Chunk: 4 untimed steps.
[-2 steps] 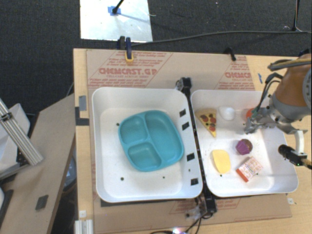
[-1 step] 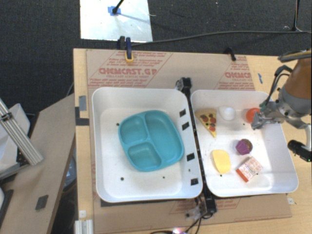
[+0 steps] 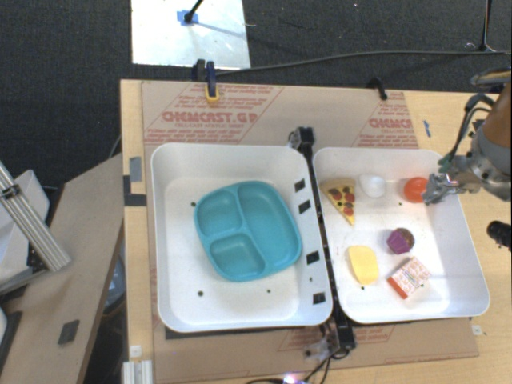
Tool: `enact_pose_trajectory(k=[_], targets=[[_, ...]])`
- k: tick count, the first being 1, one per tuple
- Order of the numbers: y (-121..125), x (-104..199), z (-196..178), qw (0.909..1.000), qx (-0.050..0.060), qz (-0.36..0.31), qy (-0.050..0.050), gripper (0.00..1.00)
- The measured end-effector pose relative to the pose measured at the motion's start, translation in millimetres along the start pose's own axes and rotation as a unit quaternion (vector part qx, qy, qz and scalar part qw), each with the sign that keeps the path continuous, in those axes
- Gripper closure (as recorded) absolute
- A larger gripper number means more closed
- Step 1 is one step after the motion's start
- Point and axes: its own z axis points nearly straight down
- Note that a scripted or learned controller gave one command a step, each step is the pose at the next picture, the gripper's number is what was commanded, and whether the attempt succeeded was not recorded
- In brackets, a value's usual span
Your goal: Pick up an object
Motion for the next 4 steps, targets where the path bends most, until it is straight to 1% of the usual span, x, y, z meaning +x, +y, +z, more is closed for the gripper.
enact_pose_trajectory(k=[1, 2, 3, 4], targets=[[1.7, -0.3, -31.1, 1.0000, 0.000, 0.000, 0.000, 1.00], [3.0, 61.6, -36.7, 1.0000, 0.001, -0.003, 0.002, 1.00], [9.6, 105.3, -33.7, 1.0000, 0.002, -0.003, 0.002, 1.00], [10.1, 158.9, -25.7, 1.0000, 0.002, -0.003, 0.001, 1.00]])
